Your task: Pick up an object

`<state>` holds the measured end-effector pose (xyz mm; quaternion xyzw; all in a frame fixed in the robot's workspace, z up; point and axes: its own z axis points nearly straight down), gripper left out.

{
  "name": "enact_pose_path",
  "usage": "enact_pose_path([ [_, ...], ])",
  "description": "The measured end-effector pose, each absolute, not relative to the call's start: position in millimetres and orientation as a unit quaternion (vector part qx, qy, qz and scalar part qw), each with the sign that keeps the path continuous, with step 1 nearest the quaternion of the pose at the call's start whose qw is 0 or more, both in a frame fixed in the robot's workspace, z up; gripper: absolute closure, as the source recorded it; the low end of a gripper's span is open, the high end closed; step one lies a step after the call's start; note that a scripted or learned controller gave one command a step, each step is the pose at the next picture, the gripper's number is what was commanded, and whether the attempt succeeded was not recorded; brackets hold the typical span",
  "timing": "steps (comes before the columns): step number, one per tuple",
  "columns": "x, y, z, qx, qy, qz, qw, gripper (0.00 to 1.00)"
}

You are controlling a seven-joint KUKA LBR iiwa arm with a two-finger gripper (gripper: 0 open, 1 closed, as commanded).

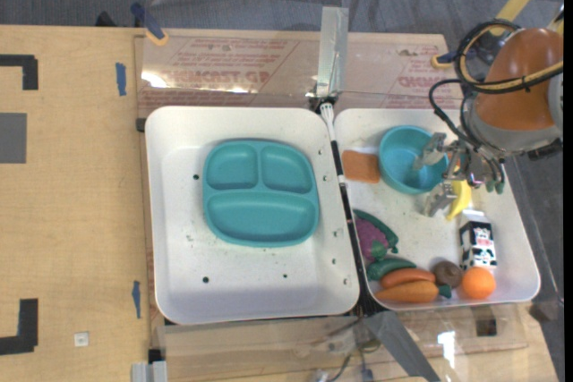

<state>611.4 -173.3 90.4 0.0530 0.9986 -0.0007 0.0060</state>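
I saw the yellow banana [459, 198] lying near the right bin's [528, 282] far right edge, just beside the teal bowl [405, 158]. My end effector [439, 179] hung over both, fingers spread wide, holding nothing, probably lined up for the banana.

The tan wooden worktop [63, 219] carries two shallow white bins side by side: left bin [170, 282], right bin [519, 273].

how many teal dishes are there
2: a divided plate in the left bin, and a bowl near the back of the right bin, by the end effector.
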Motion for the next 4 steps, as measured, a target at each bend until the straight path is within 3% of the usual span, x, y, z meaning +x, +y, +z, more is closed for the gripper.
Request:
enact_pose_path([
  [1,606.4,-173,101,0.051,0.999,0.0001,-0.007,1.0],
  [2,606.0,-162,258,0.153,0.988,-0.0007,0.01,1.0],
  [3,540.1,-173,102,0.063,0.998,-0.0018,0.011,1.0],
  [4,635.8,-169,86,0.172,0.985,0.0026,-0.025,1.0],
])
